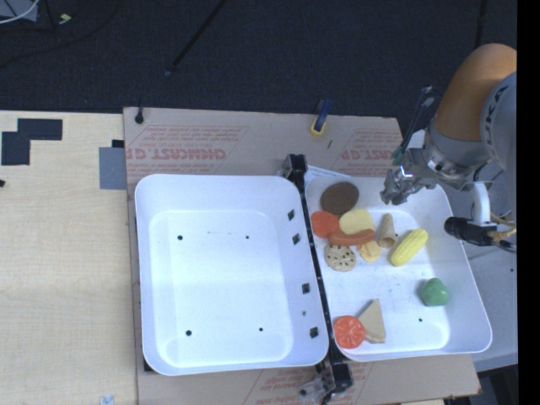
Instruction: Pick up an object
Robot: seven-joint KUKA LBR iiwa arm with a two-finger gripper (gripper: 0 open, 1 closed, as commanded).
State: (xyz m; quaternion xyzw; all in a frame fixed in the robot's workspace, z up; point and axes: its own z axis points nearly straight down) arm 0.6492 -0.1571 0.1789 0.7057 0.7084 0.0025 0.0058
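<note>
Toy food (pixel 371 243) fills the right bin (pixel 472 310); tool (pixel 395 194) hovers above.

Two bins sit side by side on a cardboard sheet (pixel 228 146) on the tabletop (pixel 59 251). The left bin (pixel 152 268) lies left of the right bin (pixel 464 310), their inner walls touching. All the toy food lies in the right bin. Taking the corn cob (pixel 409 247) as landmark: just left of it stands a cone (pixel 386 229), then a sausage (pixel 353 237) with a lemon (pixel 356 220) touching behind it. A round disc (pixel 339 197) lies farther behind and left. A cookie (pixel 341 257) lies left and slightly nearer. A pepper (pixel 435 292) lies nearer and to the right. A tomato slice (pixel 348 332) and a wedge (pixel 374 321) touch, well nearer and left. The hand (pixel 396 191) hangs behind the corn cob, over the bin's far edge.
</note>
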